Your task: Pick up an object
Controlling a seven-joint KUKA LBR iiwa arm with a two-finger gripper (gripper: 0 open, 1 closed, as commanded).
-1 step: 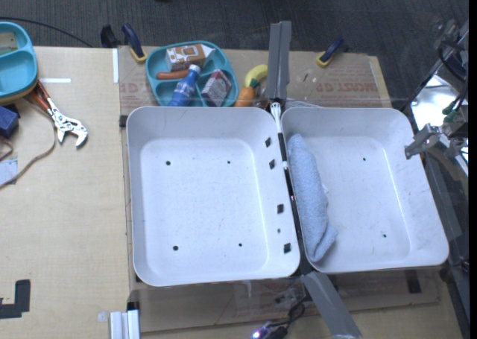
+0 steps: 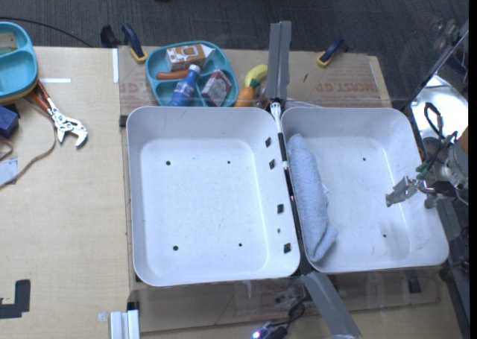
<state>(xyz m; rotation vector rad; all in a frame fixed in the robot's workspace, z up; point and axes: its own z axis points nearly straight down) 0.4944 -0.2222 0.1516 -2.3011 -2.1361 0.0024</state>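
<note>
Cloth lies folded along the left wall of the right bin, its long axis running from the far end toward the near edge. Your gripper hangs at that bin's right side (well apart from it), holding nothing; I cannot tell its opening. You reach leftward across 1 bin floor.

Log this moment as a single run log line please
phase: approach | tool: over right bin, near its right wall, holding nothing | target: grey cloth along right bin's left wall, untouched
</note>
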